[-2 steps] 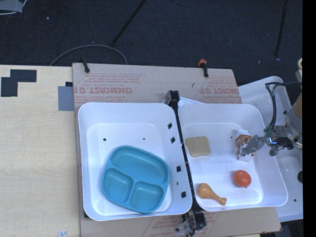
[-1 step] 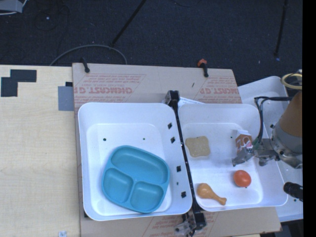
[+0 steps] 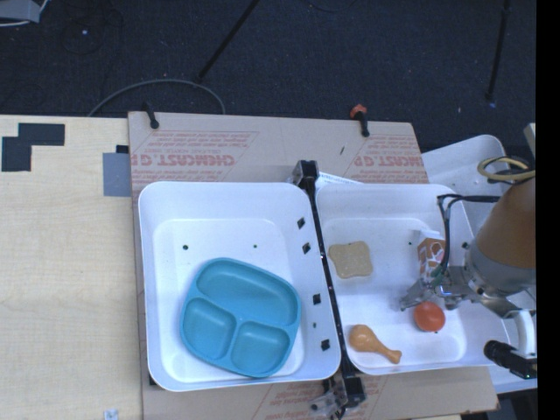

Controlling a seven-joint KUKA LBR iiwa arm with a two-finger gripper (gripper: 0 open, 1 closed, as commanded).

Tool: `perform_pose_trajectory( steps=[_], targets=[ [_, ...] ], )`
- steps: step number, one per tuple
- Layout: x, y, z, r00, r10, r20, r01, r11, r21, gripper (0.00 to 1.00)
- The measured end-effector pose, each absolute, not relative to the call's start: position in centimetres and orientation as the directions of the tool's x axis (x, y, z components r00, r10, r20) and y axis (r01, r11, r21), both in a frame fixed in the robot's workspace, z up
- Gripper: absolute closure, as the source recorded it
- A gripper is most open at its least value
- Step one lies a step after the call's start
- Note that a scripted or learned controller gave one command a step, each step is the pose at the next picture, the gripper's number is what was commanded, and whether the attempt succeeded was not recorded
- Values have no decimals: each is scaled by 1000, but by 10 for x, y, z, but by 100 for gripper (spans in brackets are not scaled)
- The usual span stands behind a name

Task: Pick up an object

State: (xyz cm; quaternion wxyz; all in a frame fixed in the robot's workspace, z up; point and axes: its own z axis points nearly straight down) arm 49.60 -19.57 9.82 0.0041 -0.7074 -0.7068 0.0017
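Note:
In the right bin (image 3: 385, 208) lie a tan slice of toast (image 3: 350, 259), a yellow-brown drumstick (image 3: 374, 342), a red round fruit (image 3: 429, 318) and an orange-and-white patterned toy (image 3: 430, 253). My gripper (image 3: 430, 297) hangs low over the bin's right part, directly above and touching or nearly touching the red fruit. The patterned toy sits just behind it. The grey arm with its orange band (image 3: 518, 226) hides the bin's right wall.
The left bin (image 3: 166, 234) holds a blue divided plate (image 3: 240, 316). A black divider (image 3: 317, 269) runs between the two bins. Cables loop over the arm at the right, and bare bench lies to the left.

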Motion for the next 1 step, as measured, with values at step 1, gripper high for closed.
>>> perform_pose_trajectory(
  steps=[1],
  targets=[
    [496, -195, 87, 1, 1000, 2, 1000, -1, -4, 0]
  ],
)
